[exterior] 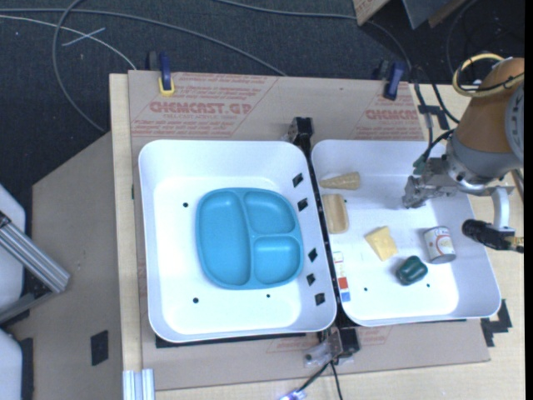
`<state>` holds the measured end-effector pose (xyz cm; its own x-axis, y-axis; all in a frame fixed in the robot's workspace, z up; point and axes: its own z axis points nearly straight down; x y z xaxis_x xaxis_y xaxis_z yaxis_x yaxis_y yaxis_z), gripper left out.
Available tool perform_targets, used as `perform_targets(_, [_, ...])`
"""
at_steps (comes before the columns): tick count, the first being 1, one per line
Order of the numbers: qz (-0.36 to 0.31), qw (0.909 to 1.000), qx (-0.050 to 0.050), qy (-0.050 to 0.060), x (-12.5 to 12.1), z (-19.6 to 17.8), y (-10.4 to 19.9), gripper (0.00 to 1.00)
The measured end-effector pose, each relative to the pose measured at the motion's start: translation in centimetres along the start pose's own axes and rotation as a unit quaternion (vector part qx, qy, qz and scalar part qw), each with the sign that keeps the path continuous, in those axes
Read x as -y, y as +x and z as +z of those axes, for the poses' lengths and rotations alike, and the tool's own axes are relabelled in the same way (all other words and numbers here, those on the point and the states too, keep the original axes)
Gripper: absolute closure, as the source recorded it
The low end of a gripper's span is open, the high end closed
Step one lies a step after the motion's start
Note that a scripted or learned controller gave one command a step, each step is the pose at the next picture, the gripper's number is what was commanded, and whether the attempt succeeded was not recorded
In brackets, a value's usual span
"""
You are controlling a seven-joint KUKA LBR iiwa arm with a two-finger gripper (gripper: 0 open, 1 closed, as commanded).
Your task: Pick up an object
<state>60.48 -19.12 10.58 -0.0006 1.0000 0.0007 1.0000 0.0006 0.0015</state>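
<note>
Leftmost, the left bin (158, 223) fills the middle left of the frame and bears a blue divided plate (249, 237), lying flat at its centre. Past the black divider, the right bin (466, 302) holds the loose things. A tan wedge (341, 180) lies near its upper left corner, with a tan block (336, 213) just below it, long axis running up and down the frame. Lower along that wall sits a small white card with red and blue marks (341, 275). Toward the middle lies a yellow block (382, 242), then a dark green lump (410, 270) lower right of it, and a small white can (438, 244) on its side just above that lump.

At the upper right of the bin the gripper (419, 187) hangs low over bare floor, its arm (491, 123) coming in from the right edge. Whether it is apart or together cannot be made out, and nothing shows between its tips.

Judging by position, the yellow block is nearest, lying down and left of the gripper; the can lies below and slightly right.
</note>
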Motion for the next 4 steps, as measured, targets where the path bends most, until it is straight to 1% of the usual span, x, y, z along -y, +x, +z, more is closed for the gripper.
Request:
perform_targets(1, [-0.001,1.0,0.001,-0.002,-0.2,-4.6,0.6,1.0])
perform_targets(2, [-0.001,1.0,0.002,-0.003,-0.8,-11.0,0.3,1.0])
perform_targets(3, [0.0,1.0,0.001,0.001,-0.8,-10.1,0.3,1.0])
perform_targets(4, [-0.003,1.0,-0.001,0.0,-1.6,-11.3,6.3,1.0])
